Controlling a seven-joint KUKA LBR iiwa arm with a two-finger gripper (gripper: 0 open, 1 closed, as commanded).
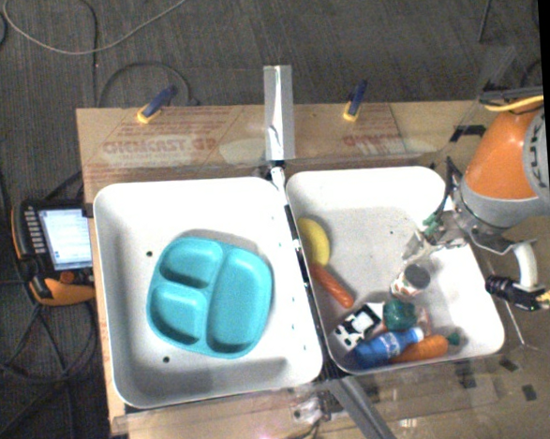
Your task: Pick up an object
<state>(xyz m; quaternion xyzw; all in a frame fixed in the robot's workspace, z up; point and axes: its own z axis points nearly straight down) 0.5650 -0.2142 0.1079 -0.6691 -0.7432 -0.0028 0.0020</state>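
Note:
My gripper [417, 262] hangs over the right part of the right bin [367, 193], reaching in from the right under the orange-banded arm [502, 170]. Just below and left of it lies a cluster of objects: a green toy [399, 313], a blue bottle [385, 345], a black-and-white block [357, 323] and an orange carrot-like piece [427, 348]. Further left are a second orange carrot [332, 286] and a yellow fruit [315, 241] near the bin's left wall. The view does not show anything held in the gripper.
The left bin [125, 224] holds a turquoise divided plate [211, 295]. A handheld pendant [56, 248] lies left of the bench. Clamps and a metal post [278, 110] stand behind the bins. The right bin's upper middle floor is bare.

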